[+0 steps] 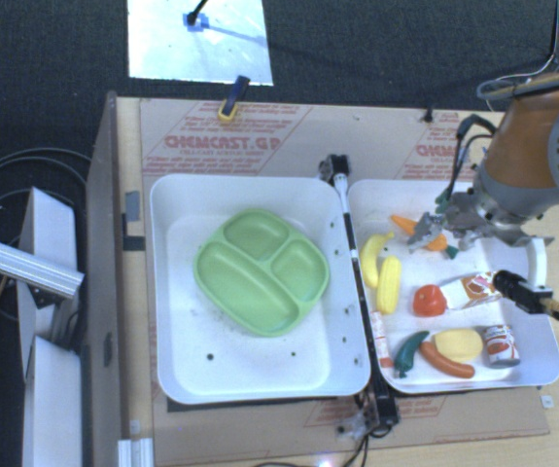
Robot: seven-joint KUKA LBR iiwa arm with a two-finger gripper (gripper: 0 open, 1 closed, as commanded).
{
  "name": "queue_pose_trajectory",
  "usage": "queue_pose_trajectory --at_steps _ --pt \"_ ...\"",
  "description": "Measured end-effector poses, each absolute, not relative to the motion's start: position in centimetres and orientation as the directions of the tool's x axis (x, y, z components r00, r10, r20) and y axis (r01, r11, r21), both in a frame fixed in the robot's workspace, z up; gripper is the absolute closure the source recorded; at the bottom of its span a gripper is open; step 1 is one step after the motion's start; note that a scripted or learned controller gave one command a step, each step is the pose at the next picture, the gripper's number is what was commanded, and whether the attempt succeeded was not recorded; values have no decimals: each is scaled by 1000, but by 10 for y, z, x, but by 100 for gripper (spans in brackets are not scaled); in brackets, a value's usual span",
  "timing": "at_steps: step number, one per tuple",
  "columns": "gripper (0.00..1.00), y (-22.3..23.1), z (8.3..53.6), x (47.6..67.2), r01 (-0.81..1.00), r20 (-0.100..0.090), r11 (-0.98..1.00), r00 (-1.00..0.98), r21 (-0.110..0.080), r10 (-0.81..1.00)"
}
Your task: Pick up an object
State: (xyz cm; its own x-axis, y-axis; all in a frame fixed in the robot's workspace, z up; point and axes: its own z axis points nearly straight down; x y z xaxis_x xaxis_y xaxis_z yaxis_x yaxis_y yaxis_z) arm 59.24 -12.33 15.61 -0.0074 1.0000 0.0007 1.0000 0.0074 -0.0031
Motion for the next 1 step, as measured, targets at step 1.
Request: queue_pose_trajectory --at_steps 1 --pt "0 -123 81 551 1000 2 -1 1 -4 1000"
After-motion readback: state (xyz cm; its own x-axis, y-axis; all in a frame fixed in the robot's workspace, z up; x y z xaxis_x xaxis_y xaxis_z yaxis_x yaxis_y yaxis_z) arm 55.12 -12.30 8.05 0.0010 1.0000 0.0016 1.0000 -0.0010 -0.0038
